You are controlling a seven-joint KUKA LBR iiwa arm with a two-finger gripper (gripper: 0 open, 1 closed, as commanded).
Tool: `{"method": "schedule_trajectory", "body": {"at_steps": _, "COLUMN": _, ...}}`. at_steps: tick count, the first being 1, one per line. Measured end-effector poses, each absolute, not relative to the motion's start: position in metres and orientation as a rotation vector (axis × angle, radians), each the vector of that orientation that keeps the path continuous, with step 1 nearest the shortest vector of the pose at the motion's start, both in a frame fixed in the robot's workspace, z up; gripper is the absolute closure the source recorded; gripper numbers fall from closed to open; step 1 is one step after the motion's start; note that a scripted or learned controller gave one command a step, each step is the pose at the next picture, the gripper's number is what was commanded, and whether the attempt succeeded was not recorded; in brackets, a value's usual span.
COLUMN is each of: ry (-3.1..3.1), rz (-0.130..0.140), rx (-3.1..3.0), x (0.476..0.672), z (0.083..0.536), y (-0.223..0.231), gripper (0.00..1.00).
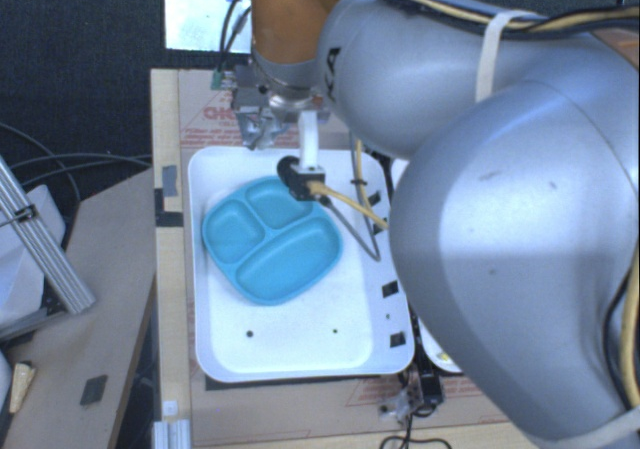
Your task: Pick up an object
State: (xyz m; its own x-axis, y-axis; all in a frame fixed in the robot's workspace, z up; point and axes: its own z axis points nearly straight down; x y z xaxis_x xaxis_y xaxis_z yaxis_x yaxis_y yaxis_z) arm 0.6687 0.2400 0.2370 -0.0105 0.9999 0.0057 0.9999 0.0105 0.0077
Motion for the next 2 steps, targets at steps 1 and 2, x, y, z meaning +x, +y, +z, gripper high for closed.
{"method": "schedule_trajectory", "body": {"at_steps": 1, "ry": 2.225, "rz": 0.002, "rx": 2.22, "x": 0.617, "z": 0.248, "y": 0.235, "gripper": 1.0}}
{"method": "schedule_trajectory", "body": {"at_steps": 2, "ry": 2.224, "rz": -0.013, "rx": 2.226, "x": 0.554, "z": 0.2, "y": 0.205, "gripper": 1.0}}
